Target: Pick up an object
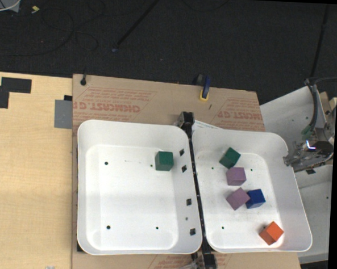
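A dark green cube (164,160) lies in the left bin (91,183), near its upper right. In the right bin (293,195) sit another green cube (230,157), two purple cubes (236,176) (237,198), a blue cube (255,198) touching the lower purple one, and an orange cube (272,233) near the front right corner. My gripper (307,154) hangs just outside the right bin's right rim, apart from every cube and with nothing seen in it.
The bins stand on a cardboard sheet (159,105) over a wooden bench (24,173). A black divider with clips (190,178) runs between the bins. A white panel (319,186) and cables lie to the right, by the arm.
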You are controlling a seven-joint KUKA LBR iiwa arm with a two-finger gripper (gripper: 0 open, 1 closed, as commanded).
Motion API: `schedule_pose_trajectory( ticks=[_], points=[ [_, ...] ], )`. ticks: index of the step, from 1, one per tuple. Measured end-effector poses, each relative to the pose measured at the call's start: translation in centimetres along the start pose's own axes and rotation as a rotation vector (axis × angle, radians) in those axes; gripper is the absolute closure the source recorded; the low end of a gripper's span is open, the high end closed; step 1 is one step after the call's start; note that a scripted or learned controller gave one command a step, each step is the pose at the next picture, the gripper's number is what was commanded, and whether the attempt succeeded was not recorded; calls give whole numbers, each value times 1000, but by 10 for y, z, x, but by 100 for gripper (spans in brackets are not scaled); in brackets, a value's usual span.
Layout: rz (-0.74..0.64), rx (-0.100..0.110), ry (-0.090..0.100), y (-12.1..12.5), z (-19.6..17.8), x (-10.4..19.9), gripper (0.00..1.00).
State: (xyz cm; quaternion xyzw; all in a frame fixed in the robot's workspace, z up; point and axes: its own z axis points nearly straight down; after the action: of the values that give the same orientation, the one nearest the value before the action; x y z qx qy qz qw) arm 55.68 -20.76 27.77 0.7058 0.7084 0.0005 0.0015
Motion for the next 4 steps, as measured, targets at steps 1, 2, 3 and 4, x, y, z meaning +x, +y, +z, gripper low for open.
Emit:
schedule_pose_trajectory(
  ticks=[1,2,3,4],
  points=[
    [4,9,4,-45,31,3,100],
    [4,8,3,-83,35,3,100],
    [3,5,2,-81,32,-5,100],
    [-3,-8,-3,43,-33,0,100]
  ],
)
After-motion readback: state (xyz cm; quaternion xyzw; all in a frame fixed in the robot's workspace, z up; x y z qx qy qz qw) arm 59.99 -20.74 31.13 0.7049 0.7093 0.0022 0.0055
